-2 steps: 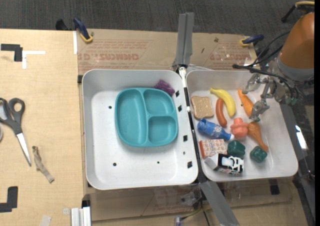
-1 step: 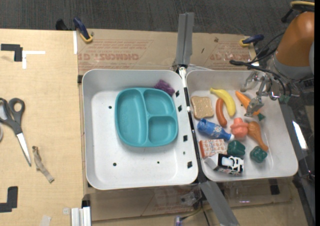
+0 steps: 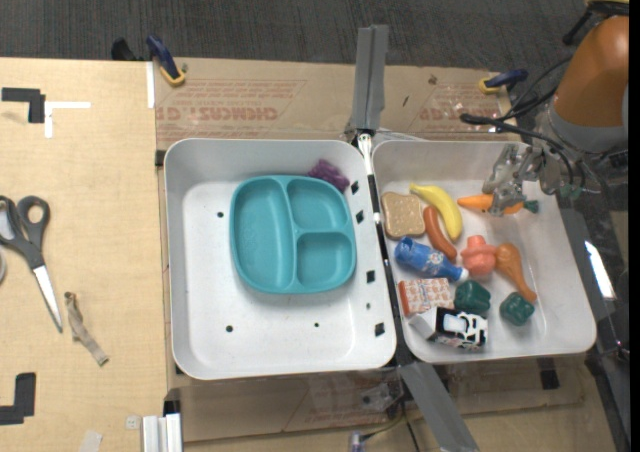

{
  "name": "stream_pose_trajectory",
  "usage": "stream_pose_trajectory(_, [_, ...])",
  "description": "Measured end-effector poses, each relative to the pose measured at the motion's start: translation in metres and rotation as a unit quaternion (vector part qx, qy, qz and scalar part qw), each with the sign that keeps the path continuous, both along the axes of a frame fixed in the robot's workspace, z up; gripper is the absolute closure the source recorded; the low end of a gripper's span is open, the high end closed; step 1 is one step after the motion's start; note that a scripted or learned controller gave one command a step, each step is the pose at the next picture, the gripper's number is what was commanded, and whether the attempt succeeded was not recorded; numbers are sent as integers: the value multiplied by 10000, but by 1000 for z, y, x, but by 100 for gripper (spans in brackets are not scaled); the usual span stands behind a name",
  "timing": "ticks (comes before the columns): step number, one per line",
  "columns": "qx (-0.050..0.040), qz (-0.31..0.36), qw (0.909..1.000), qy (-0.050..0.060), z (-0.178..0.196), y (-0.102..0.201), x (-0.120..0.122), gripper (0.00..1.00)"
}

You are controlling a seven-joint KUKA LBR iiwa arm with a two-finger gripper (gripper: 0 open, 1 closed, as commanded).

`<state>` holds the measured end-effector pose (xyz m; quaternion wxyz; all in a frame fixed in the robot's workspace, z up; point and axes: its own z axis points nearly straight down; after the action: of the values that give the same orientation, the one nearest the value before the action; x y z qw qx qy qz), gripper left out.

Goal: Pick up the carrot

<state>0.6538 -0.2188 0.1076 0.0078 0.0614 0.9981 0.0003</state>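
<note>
Gripper first: my grey metal two-finger gripper hangs low at the back of the right shallow white bin. It comes in from the right on my grey arm with the orange band. I cannot make out whether it is spread wide or squeezed tight. The metal parts and wires hide that.

Just under it and a bit to the left lies the small orange toy carrot. Its pointy tip sticks out to the left. Its thick end sits right by my gripper, touching or almost touching. I cannot say that I hold it.

Just beside the tip is the yellow toy banana. Next to that lies the brown toy bread slice. Nearer the front sits the pink lumpy toy.

I think I am at the grabbing step, down at the carrot but not lifting yet. Next I need to pinch the carrot across its thick end and go straight up. I must keep off the banana and the bin wall.
</note>
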Motion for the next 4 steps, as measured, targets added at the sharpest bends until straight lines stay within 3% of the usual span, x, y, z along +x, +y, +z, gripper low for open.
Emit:
stream_pose_trajectory(1, [-5, -2, 10000, 4, 0, -1, 0, 0])
stream_pose_trajectory(2, [6, -428, 9991, 62, -15, 27, -12, 0])
stream_pose_trajectory(3, [11, -1711, 9853, 44, -14, 30, -5, 0])
stream_pose_trajectory(4, [4, -1695, 9855, 14, -3, 30, -4, 100])
